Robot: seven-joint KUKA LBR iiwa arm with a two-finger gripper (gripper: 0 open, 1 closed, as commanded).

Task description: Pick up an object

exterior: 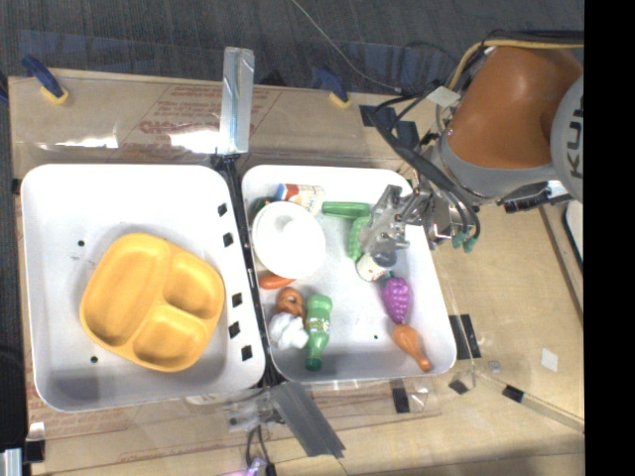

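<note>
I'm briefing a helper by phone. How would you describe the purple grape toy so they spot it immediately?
Look in the right-hand bin, along its right side. Just below the pincer lies the purple grape toy, a small bumpy bunch. It is the only purple item; the neighbour below it is an orange drumstick.

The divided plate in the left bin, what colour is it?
Yellow; the divided plate shows in the camera view.

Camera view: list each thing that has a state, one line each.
gripper: down inside the right bin, fingers unclear
yellow tray: lying flat in the left bin, right way up
white bowl: upright
green bottle: lying on its side
purple grapes: loose on bin floor
</note>
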